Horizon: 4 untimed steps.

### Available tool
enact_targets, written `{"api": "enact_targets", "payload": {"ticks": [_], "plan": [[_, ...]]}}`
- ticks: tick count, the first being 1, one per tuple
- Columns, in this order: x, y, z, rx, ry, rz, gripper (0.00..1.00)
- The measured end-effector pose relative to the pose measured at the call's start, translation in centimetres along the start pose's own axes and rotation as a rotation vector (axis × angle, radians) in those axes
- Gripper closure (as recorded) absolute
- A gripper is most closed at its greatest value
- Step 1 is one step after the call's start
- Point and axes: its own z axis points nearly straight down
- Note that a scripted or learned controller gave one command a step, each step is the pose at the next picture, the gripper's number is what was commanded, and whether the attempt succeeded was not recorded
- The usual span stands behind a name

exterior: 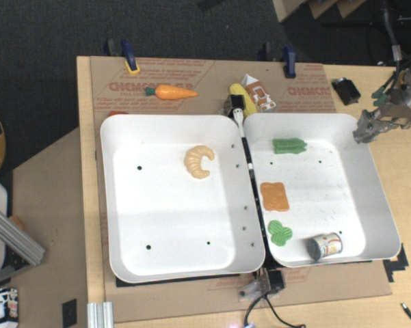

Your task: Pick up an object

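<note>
White plastic, two shallow bins on a cardboard-topped bench (191, 80): left bin (123, 251) and right bin (369, 203), one each.

Gripper (366, 130): one, at the far right rim of the right bin, above its corner; whether the jaws are spread or pressed together cannot be told, and nothing shows between them.

Right bin contents, four pieces:
- green ridged toy vegetable (288, 145), long axis left-right, far part of bin, lying left of the jaws and nearest them; judged the likeliest pick.
- orange waffle-like square (274, 196), one.
- green leafy toy (280, 232), one.
- small silver can on its side (326, 245), near edge.

Left bin: one tan croissant toy (200, 161), well apart from the gripper.

Outside the bins, far side: one orange toy carrot (171, 92), one yellow banana toy (241, 94).
</note>
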Motion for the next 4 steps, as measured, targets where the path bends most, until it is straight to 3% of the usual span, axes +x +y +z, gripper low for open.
{"api": "enact_targets", "payload": {"ticks": [1,2,3,4], "plan": [[8.3,-5.0,3.4,0.012,0.007,-0.006,1.00],[10.5,-7.7,-21.2,-0.018,0.000,-0.003,1.00],[17.9,-8.8,-24.6,-0.005,0.003,-0.009,1.00],[16.5,-3.1,-24.2,-0.001,0.000,0.002,1.00]]}}
